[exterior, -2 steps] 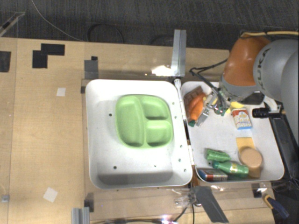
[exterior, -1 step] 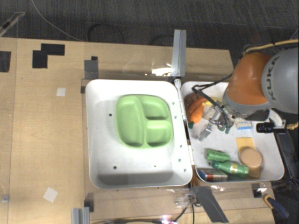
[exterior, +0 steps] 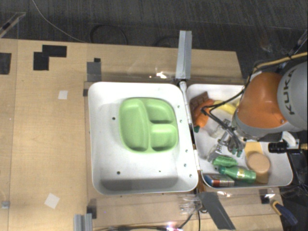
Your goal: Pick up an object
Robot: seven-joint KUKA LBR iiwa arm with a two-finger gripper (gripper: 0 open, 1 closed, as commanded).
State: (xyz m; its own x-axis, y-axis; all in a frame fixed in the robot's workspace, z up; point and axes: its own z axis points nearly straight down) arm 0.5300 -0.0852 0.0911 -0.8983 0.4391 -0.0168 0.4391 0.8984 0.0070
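The right bin (exterior: 288, 176) holds several small items. A green bottle (exterior: 237, 173) lies on its side near the front wall, with a red and blue marker (exterior: 218, 181) just in front of it. A tan round block (exterior: 259, 164) sits to the bottle's right. A brown and orange toy (exterior: 200, 110) lies at the back left, and a yellow item (exterior: 227, 109) peeks out beside the arm. My gripper (exterior: 218, 151) hangs low in the bin's middle, just above and left of the green bottle. The arm's orange band (exterior: 260, 102) hides the bin's back right part.
The left bin (exterior: 97, 143) holds a light green divided tray (exterior: 147, 124). A metal post (exterior: 184, 57) stands behind the wall between the bins. Cables run from the arm across the right bin's back. Bare wooden bench lies to the left.
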